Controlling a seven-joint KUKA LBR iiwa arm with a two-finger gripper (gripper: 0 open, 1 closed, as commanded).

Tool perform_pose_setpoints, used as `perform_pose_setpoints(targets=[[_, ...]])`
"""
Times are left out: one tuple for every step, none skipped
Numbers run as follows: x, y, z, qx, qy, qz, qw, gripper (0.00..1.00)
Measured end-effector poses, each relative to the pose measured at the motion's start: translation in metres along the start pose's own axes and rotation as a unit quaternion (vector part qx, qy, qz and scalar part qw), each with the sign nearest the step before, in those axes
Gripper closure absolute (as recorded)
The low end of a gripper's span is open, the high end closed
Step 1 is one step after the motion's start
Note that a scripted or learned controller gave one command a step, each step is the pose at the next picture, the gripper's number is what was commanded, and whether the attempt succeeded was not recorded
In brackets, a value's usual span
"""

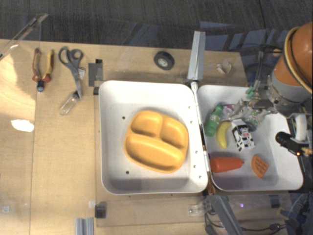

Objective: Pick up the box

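Descent onto the box [243, 136] is the step in hand, as I judge it; the gripper [247, 112] hangs low over the right bin [288, 180], just above and beside the small white box with dark print, and nothing sits between its fingers; whether they are spread or pressed together I cannot tell. A good approach would come straight down and centre on the box, since the banana [223, 134] lies just to its left and could be nudged or caught. The right bin also holds a green object [213, 121] near its far-left corner, a red-orange carrot-like piece [226, 164] at the near wall and an orange slab [260, 166] beside it; the left bin [112, 175] holds one big yellow moulded lump [156, 141], well apart from the work.
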State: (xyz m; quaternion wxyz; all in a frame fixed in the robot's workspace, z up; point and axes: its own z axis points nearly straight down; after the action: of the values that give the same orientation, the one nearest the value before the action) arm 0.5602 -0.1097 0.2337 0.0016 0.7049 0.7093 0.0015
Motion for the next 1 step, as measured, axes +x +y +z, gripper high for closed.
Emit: perform_pose_setpoints(targets=[[0.0066,0.0874,0.1277,-0.003,-0.001,0.009,1.0000,0.00]])
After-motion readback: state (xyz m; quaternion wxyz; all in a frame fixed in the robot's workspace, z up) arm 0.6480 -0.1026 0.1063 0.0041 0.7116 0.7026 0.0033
